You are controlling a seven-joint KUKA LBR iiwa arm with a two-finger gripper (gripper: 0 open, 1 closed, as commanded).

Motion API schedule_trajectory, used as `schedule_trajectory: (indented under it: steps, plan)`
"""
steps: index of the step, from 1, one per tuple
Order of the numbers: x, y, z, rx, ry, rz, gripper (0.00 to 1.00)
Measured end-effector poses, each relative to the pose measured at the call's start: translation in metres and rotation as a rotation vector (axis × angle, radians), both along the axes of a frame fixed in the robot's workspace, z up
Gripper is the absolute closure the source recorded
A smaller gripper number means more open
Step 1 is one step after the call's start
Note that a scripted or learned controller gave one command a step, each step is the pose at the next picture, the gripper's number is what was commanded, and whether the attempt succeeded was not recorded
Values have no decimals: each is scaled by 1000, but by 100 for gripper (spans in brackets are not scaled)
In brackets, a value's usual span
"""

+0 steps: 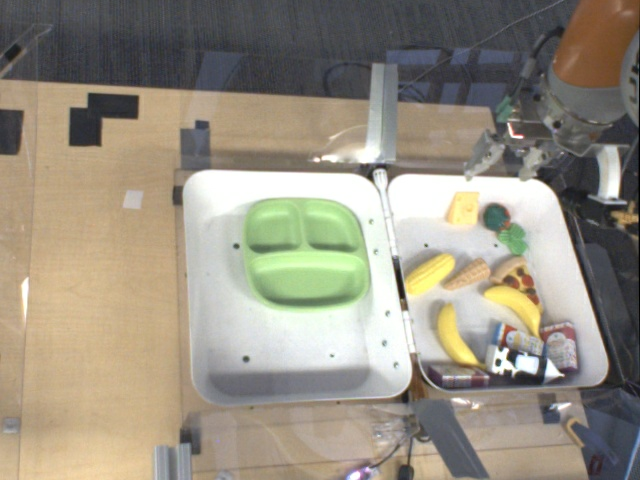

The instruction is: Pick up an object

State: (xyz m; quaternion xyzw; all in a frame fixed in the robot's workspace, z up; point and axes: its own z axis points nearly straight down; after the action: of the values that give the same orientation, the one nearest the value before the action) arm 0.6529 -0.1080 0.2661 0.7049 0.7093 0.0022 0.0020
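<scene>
We note the gripper (508,157) hanging spread and empty above the right bin's (570,230) far rim, near the cheese wedge (462,208).

Both bins (215,298) white. Left bin: light green divided plate (303,251). Right bin, going from plate: yellow corn (428,273), tan cone (468,274), 2 yellow bananas (455,336), pale yellow cheese wedge (463,208), dk green veg (497,217), black/white carton (518,356), red can (560,346). Arm (598,28) orange w/ grey.

Two white bins (290,388); one green plate (305,251); two bananas (455,335); one corn cob (428,273); one cheese wedge (462,208)
</scene>
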Motion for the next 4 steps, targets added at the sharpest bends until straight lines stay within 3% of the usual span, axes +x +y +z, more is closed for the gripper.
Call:
schedule_trajectory:
  steps: [1, 2, 3, 4]
  plan:
    - [-26, -57, -134, -1, 1, 77, 0]
    - [15, -72, -179, 1, 13, 122, 0]
    - [19, -71, -165, -4, -2, 124, 100]
    - [18, -1, -81, -2, -4, 174, 100]
